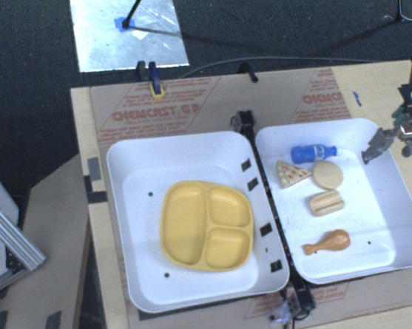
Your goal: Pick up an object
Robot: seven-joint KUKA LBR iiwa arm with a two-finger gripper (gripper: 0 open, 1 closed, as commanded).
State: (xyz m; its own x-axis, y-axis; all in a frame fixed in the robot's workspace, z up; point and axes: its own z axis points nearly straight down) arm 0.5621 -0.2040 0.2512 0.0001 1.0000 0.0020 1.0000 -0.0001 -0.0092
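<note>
At the right edge of the camera view, the gripper [382, 144] reaches in over the upper right rim of the right bin [390, 208]. A dark finger [374, 148] points down and to the left above that rim, with the metal body of the wrist behind it. Whether the pincer is apart or together cannot be told from here, and nothing shows between its tips.

The right bin holds five toy foods, all lying on its floor, left of and below the gripper and apart from it. A blue bottle [313, 153] lies on its side nearest the bin's far wall. Just below it sit a pizza slice [291, 174] and a round tan cookie [327, 175], side by side and close together. Below the cookie lies a hot dog bun [325, 203], and nearer the front wall a chicken drumstick [329, 242] lies with its bone end to the left.

The left bin [136, 168] holds a yellow divided plate [206, 225] with three compartments, set near its middle.

Black clips [254, 184] run along the seam where the two bins meet. Both bins rest on a cardboard sheet [176, 105] with red lettering. Beyond the bench, a shiny square panel [101, 39] lies on the dark floor.
</note>
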